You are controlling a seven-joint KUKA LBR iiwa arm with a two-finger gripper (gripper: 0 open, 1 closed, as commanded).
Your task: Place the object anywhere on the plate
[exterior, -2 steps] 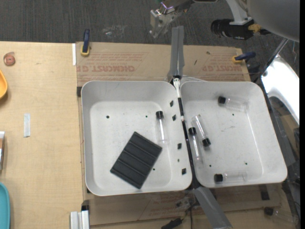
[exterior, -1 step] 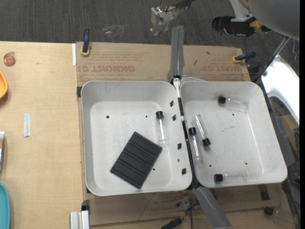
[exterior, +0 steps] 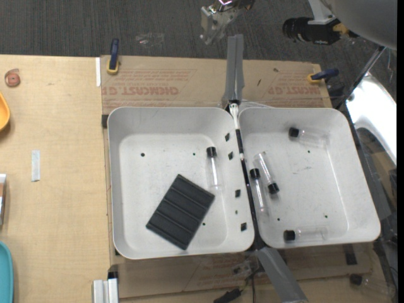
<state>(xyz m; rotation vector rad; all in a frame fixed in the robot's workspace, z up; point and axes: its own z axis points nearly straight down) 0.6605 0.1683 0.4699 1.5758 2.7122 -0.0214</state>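
Gripper (exterior: 211, 27) high beyond the bench's far edge, over dark floor, well apart from both bins; open or closed, cannot tell. Black ribbed plate (exterior: 181, 211) flat in the left bin (exterior: 112, 169), turned at a slant, nothing on it. Clear vial (exterior: 213, 168) with black cap just beside the plate's far right corner, near the bin's right wall, lying along it. Four more capped vials in the right bin (exterior: 363, 188): one far (exterior: 302, 134), two side by side (exterior: 262, 180) near the left wall, one near (exterior: 302, 234).
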